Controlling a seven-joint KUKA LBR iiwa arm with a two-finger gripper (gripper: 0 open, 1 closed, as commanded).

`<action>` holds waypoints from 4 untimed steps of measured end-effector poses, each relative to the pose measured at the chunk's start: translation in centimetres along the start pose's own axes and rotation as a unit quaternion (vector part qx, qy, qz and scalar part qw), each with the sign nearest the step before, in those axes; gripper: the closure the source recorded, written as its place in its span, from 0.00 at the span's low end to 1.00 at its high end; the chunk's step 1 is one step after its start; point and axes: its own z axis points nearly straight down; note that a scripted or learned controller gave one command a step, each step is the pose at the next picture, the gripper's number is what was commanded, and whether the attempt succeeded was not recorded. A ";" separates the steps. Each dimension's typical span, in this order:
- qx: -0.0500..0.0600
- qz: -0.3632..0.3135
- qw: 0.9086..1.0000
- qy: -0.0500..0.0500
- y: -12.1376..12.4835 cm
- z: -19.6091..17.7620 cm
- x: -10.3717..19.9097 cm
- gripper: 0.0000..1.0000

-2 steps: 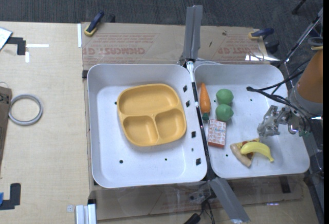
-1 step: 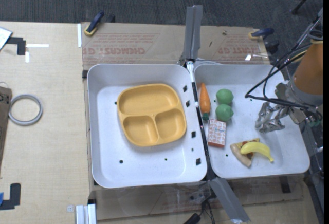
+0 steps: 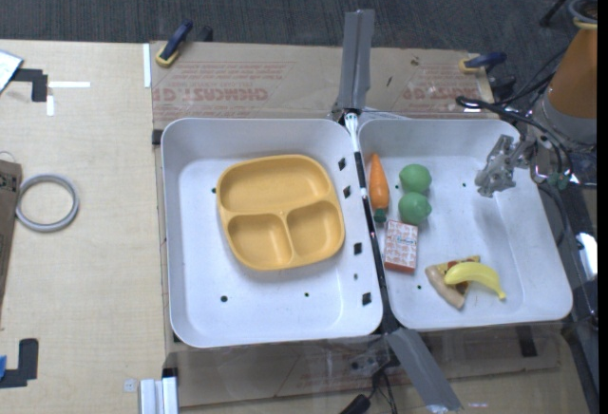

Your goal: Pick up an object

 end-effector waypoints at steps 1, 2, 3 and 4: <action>0.000 0.000 1.000 0.000 0.0 0.0 0.0 0.00; 0.000 0.007 1.000 0.001 0.3 4.2 -1.2 0.00; 0.000 0.046 0.999 0.000 0.8 4.1 -3.4 0.00; 0.000 0.091 0.996 0.001 1.0 4.2 -3.1 0.00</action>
